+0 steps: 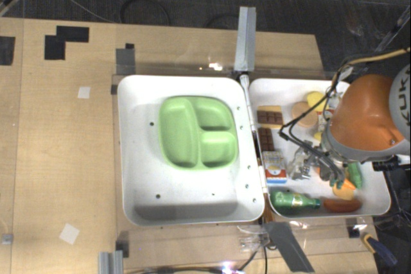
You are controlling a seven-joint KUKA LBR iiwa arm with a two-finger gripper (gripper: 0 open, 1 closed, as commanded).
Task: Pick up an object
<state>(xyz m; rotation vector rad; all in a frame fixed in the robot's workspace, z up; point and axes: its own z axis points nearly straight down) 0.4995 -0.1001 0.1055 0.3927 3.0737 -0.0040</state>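
The grey arm (pixel 385 112) reaches in from the right, its orange band (pixel 366 115) sitting directly above the wrist. Below and left of that band hangs the gripper (pixel 307 163), pointing downward with black cables looping beside it.

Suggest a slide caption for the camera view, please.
End effector low in right bin among toy groceries; green tray in left bin.

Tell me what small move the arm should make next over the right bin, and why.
Probably a short descent. The gripper hangs over the right bin with toys crowded around it, a green bottle just in front, and nothing visibly between its fingers. Lowering onto whichever item sits directly beneath seems the likeliest next step.
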